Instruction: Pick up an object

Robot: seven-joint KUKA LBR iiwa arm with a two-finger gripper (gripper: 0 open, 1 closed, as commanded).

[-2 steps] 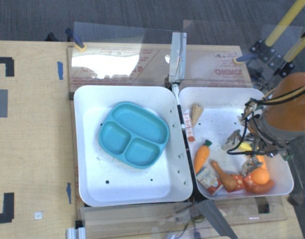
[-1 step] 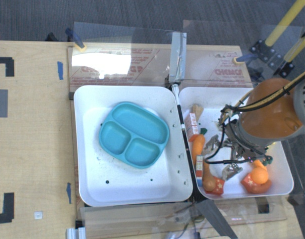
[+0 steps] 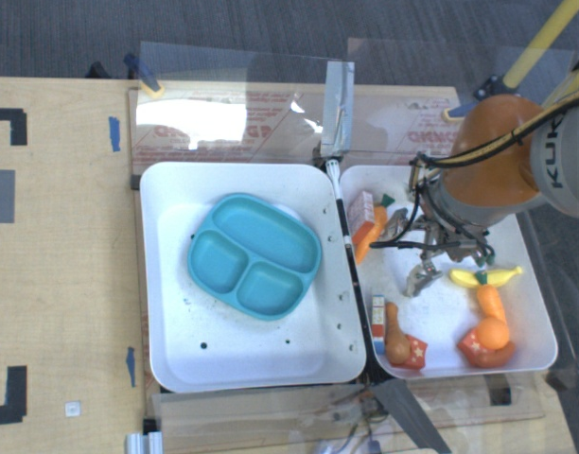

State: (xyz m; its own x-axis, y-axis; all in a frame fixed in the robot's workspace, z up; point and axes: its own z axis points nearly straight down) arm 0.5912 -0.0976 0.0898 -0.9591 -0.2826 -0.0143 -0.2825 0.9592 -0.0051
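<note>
The objects for picking lie in the right bin, and the gripper hangs among them, low over the bin's white floor near its middle. Its metal fingers point down and to the left; the view is too small and cluttered with cables to tell whether they are apart or together, and nothing shows between them. Above the gripper the arm's orange band rises toward the upper right of the view.

Just right of the gripper lies a yellow banana, and below that an orange carrot leans down onto an orange ball, which sits against a red piece at the bin's lower right. To the left of the gripper, along the bin's left wall, an orange piece lies slanted beside a small pale packet. Lower down on that side a brown, bottle-like toy rests with a red and white piece at its foot, next to a small white box.

The left bin holds a blue divided plate, lying flat and slightly turned, well apart from the gripper. Both bins sit on a pale wooden bench.
</note>
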